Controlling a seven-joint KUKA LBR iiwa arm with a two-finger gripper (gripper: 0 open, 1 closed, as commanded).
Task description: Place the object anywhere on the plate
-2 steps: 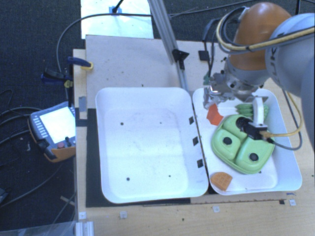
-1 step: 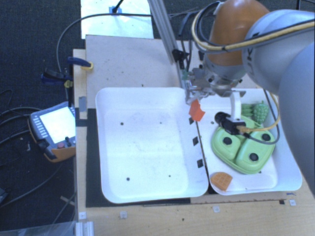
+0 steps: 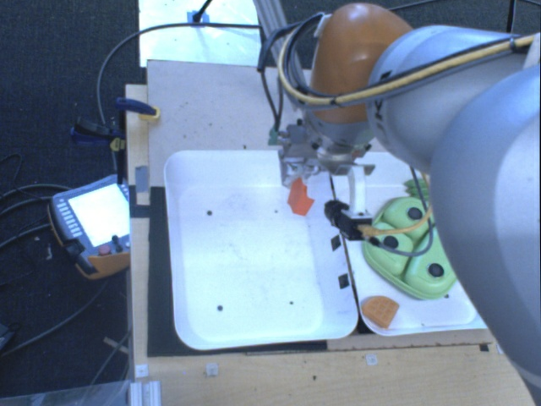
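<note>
Above the left bin, near its right wall, the gripper is seen clamped on an orange object. A green plate and an orange piece are noted in the right bin.

Counted: two bins, three loose items, one handheld screen.

Two white bins sit side by side, the left bin and the right bin; one orange piece, one green plate, one orange wedge, and one pendant far left.
</note>
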